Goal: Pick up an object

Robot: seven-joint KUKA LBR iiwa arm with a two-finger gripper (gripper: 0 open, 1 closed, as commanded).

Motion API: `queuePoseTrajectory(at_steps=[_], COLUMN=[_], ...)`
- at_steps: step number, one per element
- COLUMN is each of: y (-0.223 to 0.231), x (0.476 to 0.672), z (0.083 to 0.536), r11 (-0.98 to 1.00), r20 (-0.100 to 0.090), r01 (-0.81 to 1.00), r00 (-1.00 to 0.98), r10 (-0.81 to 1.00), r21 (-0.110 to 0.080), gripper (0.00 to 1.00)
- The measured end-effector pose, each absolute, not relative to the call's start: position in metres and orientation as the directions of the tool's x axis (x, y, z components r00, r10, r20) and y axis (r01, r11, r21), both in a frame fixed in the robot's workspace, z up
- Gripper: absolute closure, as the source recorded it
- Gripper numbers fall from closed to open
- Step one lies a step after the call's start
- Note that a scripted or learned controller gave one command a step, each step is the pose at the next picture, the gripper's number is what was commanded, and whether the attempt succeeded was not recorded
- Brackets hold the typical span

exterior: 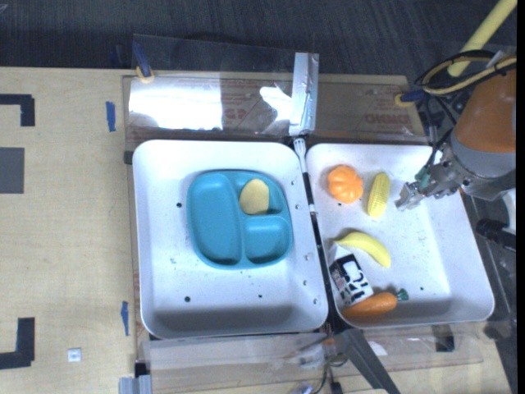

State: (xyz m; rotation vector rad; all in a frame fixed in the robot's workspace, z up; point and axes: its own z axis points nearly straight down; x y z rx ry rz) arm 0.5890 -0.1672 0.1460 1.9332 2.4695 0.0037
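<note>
Toward the frame's right, the grey arm's gripper (413, 194) is hovering over the right white bin (459, 290), jaws' state unclear, holding nothing; the yellow plastic corn cob (377, 194) is lying just left, ungrasped.

The grey KUKA arm (484, 150) wears a broad orange band (492, 113) above its rounded wrist. Yellow and black cables (459, 68) loop over its upper side, and a pale yellow tube (492, 19) runs off behind them. At its tip sits a small metallic two-finger gripper (408, 197) with a green spot.
</note>
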Motion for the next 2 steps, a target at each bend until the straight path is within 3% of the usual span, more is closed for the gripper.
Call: queuePoseTrajectory(at_steps=[1,2], y=[-0.167,-0.135], x=[0.588,0.636], z=[0.144,0.13], r11=[0.24,0.2], r20=[-0.001,0.001], r01=[0.971,0.98], r00=[-0.24,-0.2], r10=[0.971,0.98], r21=[0.002,0.002], gripper=[0.0,0.0])
